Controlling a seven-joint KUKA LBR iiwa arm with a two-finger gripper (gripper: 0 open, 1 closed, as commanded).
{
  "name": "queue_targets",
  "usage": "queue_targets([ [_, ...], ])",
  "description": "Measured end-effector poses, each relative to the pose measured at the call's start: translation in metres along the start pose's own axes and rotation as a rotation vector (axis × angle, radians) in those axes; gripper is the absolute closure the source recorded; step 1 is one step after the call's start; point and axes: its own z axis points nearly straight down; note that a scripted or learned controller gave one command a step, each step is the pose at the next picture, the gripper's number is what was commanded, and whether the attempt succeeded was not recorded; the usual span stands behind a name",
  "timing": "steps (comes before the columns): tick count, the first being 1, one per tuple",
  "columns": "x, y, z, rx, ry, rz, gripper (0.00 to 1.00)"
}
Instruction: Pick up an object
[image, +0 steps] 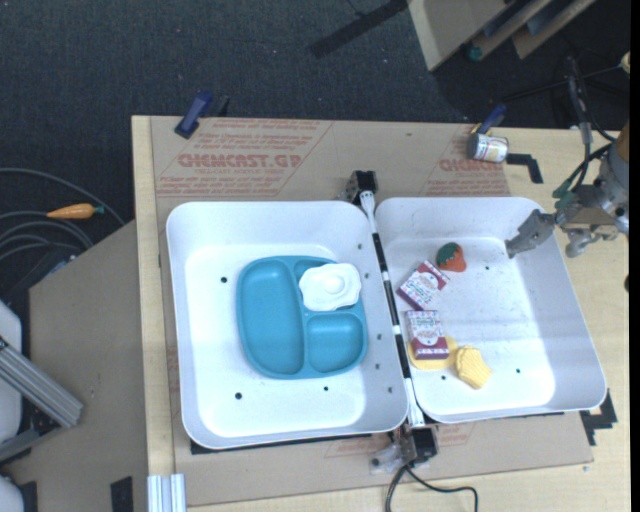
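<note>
Nothing is picked yet: the claw (548, 232) hangs over the right bin's (560, 390) far right edge, grip impossible to tell, while the strawberry (452, 257), cartons and yellow piece lie untouched inside.

The brown board (300, 150) under the two bins has big red letters on it. On the left side they read "CHEMCAST GP". The same red print shows again on the right side of the board, but it is too faint to read. Two small cartons (424, 310) in the right bin (560, 330) have labels, but the print is too small to read.
</note>
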Motion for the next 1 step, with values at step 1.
queue_targets([
  [1,-0.0054,-0.0162,0.1429,0.004,0.001,0.001,0.00],
])
